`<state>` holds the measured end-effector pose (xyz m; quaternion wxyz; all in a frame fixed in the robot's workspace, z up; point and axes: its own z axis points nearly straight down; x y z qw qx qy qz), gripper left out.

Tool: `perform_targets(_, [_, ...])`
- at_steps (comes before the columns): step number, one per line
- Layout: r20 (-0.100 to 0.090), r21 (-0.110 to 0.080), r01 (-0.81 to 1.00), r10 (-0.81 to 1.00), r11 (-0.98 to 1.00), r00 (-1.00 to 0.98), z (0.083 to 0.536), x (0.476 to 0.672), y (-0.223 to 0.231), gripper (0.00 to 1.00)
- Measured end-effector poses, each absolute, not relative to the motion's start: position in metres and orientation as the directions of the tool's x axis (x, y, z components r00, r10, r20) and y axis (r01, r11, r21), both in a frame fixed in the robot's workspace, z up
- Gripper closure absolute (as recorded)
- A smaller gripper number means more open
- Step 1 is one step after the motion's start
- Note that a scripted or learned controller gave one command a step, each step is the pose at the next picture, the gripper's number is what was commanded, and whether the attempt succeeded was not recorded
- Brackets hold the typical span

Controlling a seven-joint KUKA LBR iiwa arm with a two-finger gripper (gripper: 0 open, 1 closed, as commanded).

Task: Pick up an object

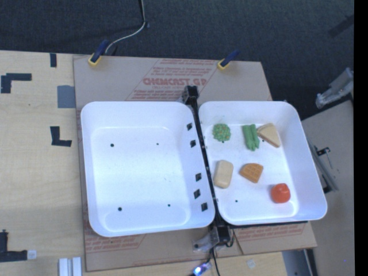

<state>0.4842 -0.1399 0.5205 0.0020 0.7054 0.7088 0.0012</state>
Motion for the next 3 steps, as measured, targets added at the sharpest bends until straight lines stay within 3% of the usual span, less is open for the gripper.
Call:
perform_targets(1, [0.003,-0.017,1.0,1.0,-0.001,0.001,0.335,0.49,-0.145,0.0])
perform_targets(2, [-0.006,0.014,1.0,1.0,-0.002,0.002,0.468,0.484,-0.18,0.0])
perform_targets(3, [0.0,0.008,1.0,1.0,0.01,-0.01,0.53,0.485,-0.095,0.0])
